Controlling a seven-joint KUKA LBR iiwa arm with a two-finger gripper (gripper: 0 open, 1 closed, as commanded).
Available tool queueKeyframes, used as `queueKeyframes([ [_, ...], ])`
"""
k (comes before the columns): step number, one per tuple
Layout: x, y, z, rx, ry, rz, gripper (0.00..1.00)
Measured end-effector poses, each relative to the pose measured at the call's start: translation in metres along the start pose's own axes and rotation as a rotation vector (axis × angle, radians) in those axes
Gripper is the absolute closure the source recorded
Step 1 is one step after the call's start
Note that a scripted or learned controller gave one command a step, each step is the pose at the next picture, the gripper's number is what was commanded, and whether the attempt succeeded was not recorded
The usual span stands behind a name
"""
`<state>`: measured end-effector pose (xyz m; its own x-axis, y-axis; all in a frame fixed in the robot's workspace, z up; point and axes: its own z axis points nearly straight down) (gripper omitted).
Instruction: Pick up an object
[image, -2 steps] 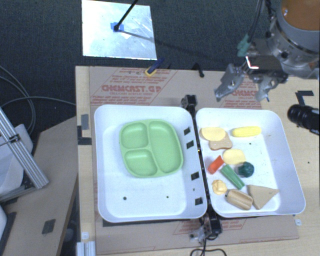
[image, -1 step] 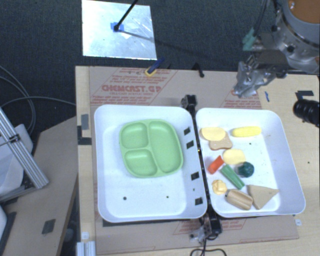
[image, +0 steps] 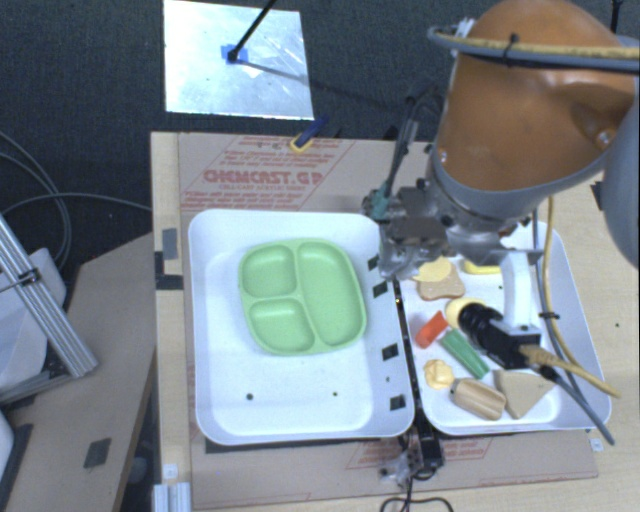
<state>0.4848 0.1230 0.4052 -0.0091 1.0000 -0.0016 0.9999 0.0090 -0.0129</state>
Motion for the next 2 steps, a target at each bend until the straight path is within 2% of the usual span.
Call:
queueKeyframes([
  [1, -0.003, 0.002, -0.019, -0.018, 0.003, 0.004, 1.00],
  [2, -0.005, 0.001, -0.044, -0.017, 0.003, 0.004, 1.00],
])
